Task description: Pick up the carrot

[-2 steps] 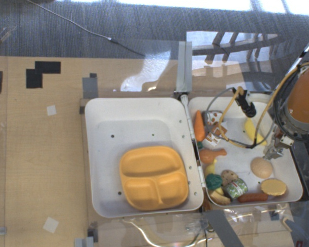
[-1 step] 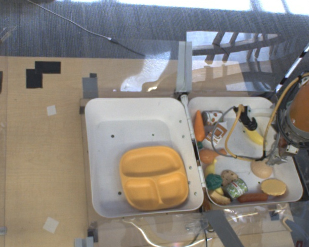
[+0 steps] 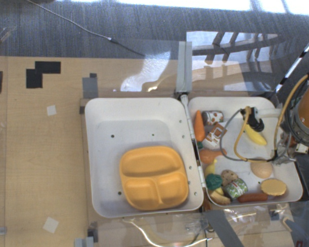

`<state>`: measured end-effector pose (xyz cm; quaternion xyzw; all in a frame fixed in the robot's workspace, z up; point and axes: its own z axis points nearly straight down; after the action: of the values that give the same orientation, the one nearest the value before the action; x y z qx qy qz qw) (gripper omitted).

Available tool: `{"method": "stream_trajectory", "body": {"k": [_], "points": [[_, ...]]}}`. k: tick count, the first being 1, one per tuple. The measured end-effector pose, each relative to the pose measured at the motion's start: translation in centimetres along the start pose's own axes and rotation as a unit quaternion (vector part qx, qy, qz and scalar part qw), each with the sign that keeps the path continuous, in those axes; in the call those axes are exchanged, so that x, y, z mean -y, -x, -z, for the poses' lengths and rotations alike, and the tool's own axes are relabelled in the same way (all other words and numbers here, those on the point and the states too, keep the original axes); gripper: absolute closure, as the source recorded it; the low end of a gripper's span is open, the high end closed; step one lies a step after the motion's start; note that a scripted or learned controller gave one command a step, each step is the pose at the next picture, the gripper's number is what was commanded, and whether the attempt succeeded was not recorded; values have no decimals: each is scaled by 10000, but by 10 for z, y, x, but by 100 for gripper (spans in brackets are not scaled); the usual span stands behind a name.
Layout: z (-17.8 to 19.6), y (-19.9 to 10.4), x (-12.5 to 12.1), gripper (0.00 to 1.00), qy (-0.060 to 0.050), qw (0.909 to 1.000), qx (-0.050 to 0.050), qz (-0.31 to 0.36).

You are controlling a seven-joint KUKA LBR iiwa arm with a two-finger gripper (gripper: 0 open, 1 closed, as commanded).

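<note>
your carrot (image 3: 198,125) lies along the left wall of the right bin (image 3: 298,184), just beside a small can (image 3: 213,117). you cannot tell the tool's state from here; the arm (image 3: 302,125) sits at the bin's right edge.

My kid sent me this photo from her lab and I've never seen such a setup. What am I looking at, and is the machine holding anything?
This is one photo from a camera fixed above a wooden bench, looking down at a slant. Two shallow white plastic bins sit side by side. The left bin holds a yellow plastic divided plate. The right bin holds a jumble of toy food: a slim orange carrot lying along its left wall, a yellow banana, a red sausage, a round tan cookie-like disc and other small pieces. A thin cable loops over them.

The grey and orange shape at the right edge is the robot arm reaching in. Its jaws are too hidden to judge, so I cannot say that it holds anything. The carrot, which it is meant to pick up, lies untouched.
</note>
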<state>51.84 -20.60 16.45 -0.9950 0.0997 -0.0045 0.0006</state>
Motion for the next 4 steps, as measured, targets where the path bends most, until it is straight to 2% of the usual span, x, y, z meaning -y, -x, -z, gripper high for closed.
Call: {"method": "stream_trajectory", "body": {"k": [1, 2, 3, 4], "points": [[28, 20, -5, 100, 0, 10000, 2, 2], [-16, 24, -4, 100, -7, 10000, 46, 8], [-18, 25, -5, 100, -1, 10000, 32, 11], [-37, 22, -4, 100, -3, 9997, 38, -240]]}}
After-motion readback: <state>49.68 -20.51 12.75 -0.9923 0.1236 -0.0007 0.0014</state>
